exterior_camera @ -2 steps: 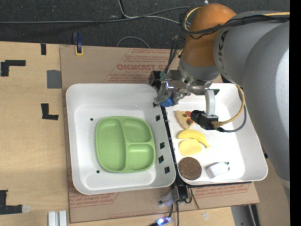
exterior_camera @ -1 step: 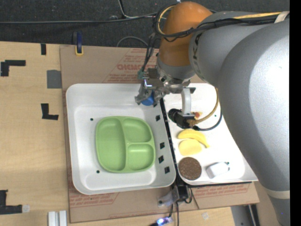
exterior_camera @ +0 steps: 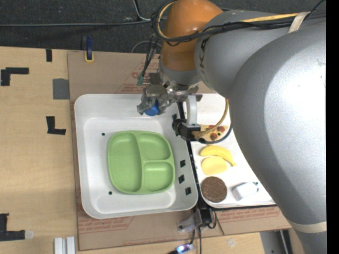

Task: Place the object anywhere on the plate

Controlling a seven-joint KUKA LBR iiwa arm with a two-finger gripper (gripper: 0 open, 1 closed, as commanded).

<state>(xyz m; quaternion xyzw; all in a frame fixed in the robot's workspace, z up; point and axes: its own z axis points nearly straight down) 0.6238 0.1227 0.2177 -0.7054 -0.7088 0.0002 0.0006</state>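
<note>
One blue object point(exterior_camera: 152, 110) sits between the gripper point(exterior_camera: 151, 106) fingers, so you're gripping it, mid-transfer above the left bin's point(exterior_camera: 85, 142) far edge. Green plate point(exterior_camera: 141, 161) lies nearer, well apart. Next: bring it over the plate, lower, release.

Even, fairly bright overhead light, soft shadows inside the left bin point(exterior_camera: 85, 142), mild glare on the orange band point(exterior_camera: 185, 20), big grey arm point(exterior_camera: 280, 115) slightly soft, dark background dim
</note>
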